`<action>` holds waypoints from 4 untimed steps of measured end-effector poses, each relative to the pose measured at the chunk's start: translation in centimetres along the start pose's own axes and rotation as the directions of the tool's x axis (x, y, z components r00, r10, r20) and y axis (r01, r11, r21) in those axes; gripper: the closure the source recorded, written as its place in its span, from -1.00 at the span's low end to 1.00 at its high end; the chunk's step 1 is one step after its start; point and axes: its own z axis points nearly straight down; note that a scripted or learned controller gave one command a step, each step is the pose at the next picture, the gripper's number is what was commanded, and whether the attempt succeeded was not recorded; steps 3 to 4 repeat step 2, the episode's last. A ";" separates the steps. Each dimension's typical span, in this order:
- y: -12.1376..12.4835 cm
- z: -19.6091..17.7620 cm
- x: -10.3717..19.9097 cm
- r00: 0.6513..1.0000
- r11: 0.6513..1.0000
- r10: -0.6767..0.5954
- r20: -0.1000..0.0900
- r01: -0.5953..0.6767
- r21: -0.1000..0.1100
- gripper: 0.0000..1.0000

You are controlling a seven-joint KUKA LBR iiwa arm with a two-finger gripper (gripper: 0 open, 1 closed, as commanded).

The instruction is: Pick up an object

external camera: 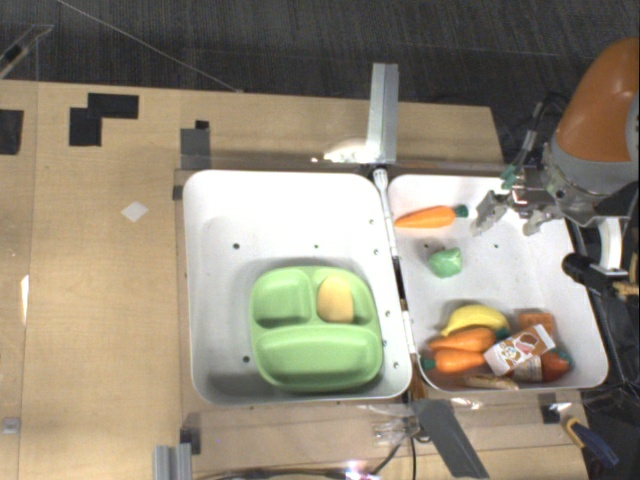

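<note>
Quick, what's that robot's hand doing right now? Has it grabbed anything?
Hand: open, holding nothing, above the right bin, just right of the carrot.

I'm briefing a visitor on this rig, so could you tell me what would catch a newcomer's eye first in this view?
Probably the bright green divided plate in the left bin, with a yellow fruit in its upper right compartment. Next, the pile of toy food at the right bin's near edge, with a lone carrot farther back. The gripper hovers open beside that carrot.
</note>
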 end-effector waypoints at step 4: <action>-0.1 7.6 3.3 0.988 0.988 -0.156 0.000 0.156 0.001 -1.00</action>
